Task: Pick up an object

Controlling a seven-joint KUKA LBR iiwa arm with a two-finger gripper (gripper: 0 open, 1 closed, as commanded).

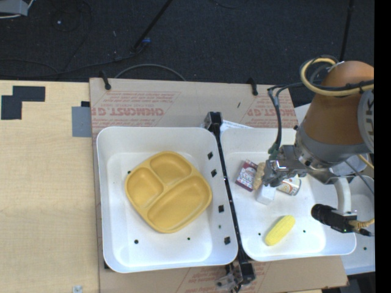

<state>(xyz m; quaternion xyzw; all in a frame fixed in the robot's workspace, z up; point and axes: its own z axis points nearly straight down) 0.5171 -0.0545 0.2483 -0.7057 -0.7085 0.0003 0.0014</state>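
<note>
In the right bin lie a yellow corn cob near the front, a small red and purple packet by the left wall, a small white block, and a little red-and-white can. My gripper hangs low over the middle of this bin, just right of the packet and directly above the white block and the can. The arm's grey body and orange band hide whatever lies further right beneath it. I see nothing clearly between the gripper's tips.
The left bin holds a yellow divided plate. A black divider runs between the two bins. Cardboard lies behind them and a wooden bench top stretches to the left.
</note>
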